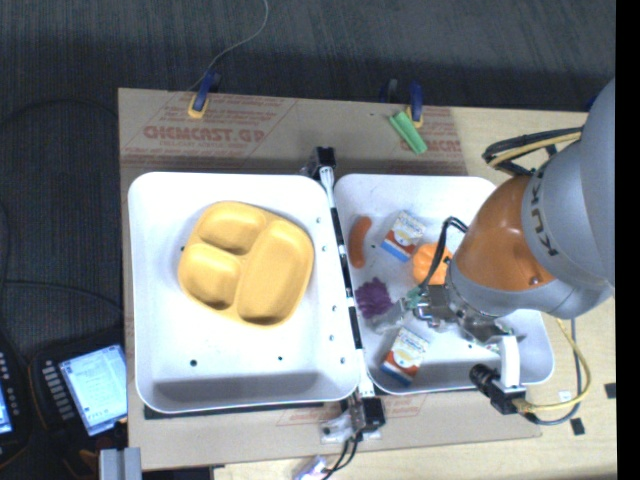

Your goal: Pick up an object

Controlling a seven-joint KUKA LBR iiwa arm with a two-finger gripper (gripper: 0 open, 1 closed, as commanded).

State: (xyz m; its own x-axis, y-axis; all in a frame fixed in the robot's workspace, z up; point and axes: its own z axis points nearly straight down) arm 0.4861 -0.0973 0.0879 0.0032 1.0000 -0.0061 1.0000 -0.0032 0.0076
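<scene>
My gripper (420, 305) hangs low in the right white bin (470, 186), just beside the purple grape cluster (374, 296); whether it is spread or closed, I cannot tell. A small printed carton (403, 354) lies just below it. The yellow moulded plastic tray (246, 261) sits in the left bin (160, 268).
</scene>
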